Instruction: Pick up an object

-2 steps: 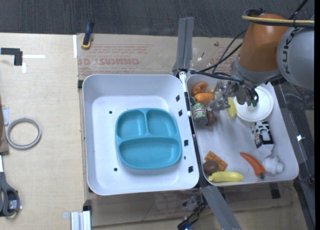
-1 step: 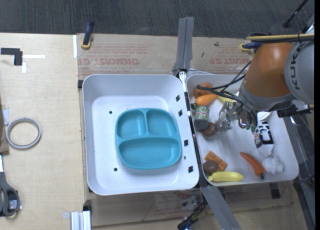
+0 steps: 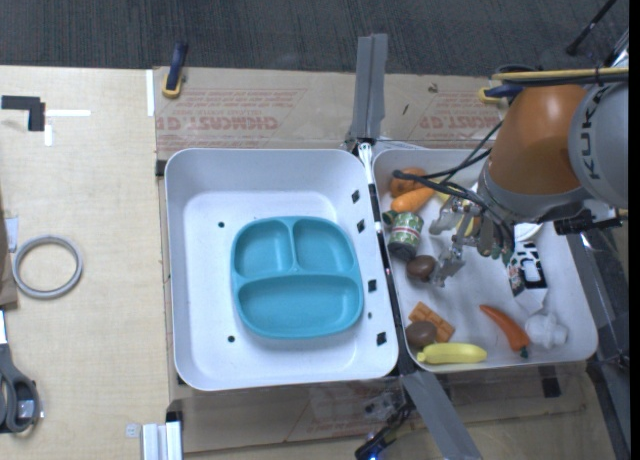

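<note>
A divided plate [image 3: 297,278] lies in the left bin [image 3: 190,248]. The right bin [image 3: 580,333] holds a can [image 3: 405,231], banana [image 3: 452,353] and carrot [image 3: 503,326]. A tape ring [image 3: 44,266] lies far left.

A turquoise divided plate [image 3: 297,277] sits in a white bin [image 3: 190,248]. The neighbouring white bin [image 3: 575,333] holds a yellow banana [image 3: 452,353], an orange-red pepper [image 3: 504,326], an orange carrot [image 3: 412,198] and a green-labelled can [image 3: 404,229].

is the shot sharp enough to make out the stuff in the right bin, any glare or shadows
Camera view: lighting is even, with soft shadows. The blue tray and banana read clearly, and the white bins show no harsh glare. The gripper is small and cluttered, so its detail is hard to read; the can label is too small to read.
</note>
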Tool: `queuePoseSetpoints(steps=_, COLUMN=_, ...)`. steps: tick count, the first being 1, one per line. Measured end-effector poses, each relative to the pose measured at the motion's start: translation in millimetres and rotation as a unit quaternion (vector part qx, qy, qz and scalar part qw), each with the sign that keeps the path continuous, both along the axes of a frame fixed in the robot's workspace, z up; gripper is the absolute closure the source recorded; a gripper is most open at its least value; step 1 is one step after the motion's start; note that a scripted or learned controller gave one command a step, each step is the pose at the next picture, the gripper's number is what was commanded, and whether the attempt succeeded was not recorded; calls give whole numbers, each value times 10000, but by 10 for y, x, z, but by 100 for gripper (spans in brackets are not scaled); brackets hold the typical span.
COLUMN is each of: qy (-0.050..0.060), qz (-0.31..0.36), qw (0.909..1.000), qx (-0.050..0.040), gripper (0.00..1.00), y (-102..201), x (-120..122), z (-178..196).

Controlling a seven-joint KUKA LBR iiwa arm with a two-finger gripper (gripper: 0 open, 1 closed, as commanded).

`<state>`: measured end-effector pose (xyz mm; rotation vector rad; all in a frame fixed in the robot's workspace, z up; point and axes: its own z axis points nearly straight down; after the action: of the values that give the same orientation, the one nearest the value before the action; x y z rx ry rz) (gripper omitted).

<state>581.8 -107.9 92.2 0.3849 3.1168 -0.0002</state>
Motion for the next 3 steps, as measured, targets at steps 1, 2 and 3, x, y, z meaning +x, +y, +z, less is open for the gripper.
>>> queuePoseSetpoints(steps=1, qy=33, qz=-141, qw=9999, qx=-15, gripper=0, y=112, x=538, z=-3)
queuePoseSetpoints(steps=2, qy=-27, qz=-127, qw=9999, qx=-19, gripper=100, y=121, x=567, z=109)
queuePoseSetpoints(steps=3, qy=-20, qz=-730, qw=9973, qx=-3, gripper=100, y=411, x=672, z=1008)
